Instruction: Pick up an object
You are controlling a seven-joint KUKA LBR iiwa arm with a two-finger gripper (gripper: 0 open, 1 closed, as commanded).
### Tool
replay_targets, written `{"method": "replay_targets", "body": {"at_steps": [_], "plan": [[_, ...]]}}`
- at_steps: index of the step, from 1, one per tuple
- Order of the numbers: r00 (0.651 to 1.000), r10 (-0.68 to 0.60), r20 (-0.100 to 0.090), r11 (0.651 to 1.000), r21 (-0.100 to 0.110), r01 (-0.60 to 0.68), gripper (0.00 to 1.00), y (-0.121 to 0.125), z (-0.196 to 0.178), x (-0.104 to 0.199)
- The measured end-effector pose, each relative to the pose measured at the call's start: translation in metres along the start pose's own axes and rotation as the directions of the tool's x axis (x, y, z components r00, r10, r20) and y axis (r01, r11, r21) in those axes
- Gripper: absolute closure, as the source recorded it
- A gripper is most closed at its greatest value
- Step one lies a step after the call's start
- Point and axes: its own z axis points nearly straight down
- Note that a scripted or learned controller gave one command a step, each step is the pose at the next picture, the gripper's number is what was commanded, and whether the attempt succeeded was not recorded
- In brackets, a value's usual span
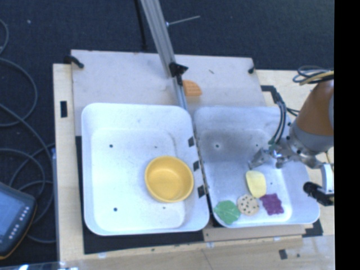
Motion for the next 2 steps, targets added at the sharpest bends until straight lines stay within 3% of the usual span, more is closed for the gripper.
{"method": "replay_targets", "body": {"at_steps": [1,2], "plan": [[1.000,0.003,0.002,1.000,-0.008,-0.003,1.00,0.002,-0.014,-0.002],[1.000,-0.001,0.001,1.000,-0.010,0.001,1.00,0.002,-0.059,0.001]]}}
